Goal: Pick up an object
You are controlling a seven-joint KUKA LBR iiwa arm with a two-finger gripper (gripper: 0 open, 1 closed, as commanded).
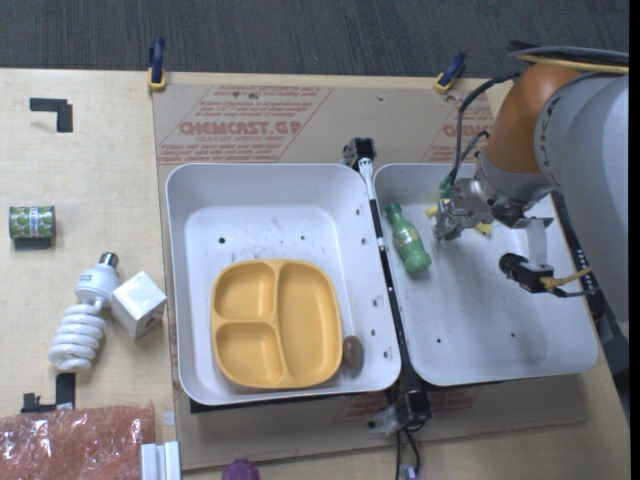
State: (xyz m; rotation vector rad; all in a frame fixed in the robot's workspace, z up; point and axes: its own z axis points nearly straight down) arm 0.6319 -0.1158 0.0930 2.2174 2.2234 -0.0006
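One green bottle [407,238] lying flat, cap toward upper left; gripper [452,218] beside it, grip state unclear.

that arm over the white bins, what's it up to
The grey arm reaches in from the right, its pincer low in the right bin, just beside a green bottle lying there. Nothing is visibly gripped. The left bin holds a yellow divided plate.
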